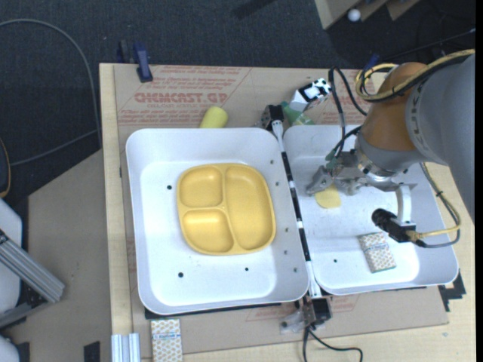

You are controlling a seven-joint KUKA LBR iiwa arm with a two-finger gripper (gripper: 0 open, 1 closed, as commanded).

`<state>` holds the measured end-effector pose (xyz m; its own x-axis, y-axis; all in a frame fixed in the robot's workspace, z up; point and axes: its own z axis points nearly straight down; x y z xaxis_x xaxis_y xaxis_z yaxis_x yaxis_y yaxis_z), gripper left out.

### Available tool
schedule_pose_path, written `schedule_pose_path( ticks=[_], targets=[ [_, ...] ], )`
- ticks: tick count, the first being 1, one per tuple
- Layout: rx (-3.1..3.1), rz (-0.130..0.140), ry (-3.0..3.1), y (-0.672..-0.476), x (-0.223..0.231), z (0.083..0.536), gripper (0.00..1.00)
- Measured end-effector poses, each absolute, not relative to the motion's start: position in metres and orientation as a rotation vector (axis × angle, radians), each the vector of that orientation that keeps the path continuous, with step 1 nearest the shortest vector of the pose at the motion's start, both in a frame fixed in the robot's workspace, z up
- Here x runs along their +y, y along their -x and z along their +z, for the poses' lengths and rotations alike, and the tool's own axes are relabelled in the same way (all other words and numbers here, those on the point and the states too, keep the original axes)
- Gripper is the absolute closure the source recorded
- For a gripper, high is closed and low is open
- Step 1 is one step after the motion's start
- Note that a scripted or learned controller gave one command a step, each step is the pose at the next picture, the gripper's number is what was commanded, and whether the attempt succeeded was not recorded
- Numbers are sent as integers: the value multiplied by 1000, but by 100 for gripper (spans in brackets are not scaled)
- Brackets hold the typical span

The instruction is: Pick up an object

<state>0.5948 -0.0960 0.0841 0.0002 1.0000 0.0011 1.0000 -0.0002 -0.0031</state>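
- Two loose things lie in your right bin (430,274): a pale yellow piece (329,199) at middle right of the frame, and a speckled packet (377,251) toward lower right.
- You have the gripper (326,178) just above and touching-close to the yellow piece, which sits directly below the tips in the frame, near the bin's left wall.
- You can read the piece as a small flat oval, its long axis roughly left-right.
- You cannot tell whether the gripper is spread or closed; the metal parts blur together, and nothing is plainly clamped.
- Your arm (423,111) comes in from upper right, orange band over the bin's top, wrist bent down and left.
- You probably need a short drop onto the piece.
- One yellow tray (226,208) fills the left bin (151,277), well apart.
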Motion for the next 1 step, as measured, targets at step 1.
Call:
schedule_pose_path(
  ticks=[1],
  targets=[
    [-2221,0,2220,-596,-96,94,100]
  ],
)
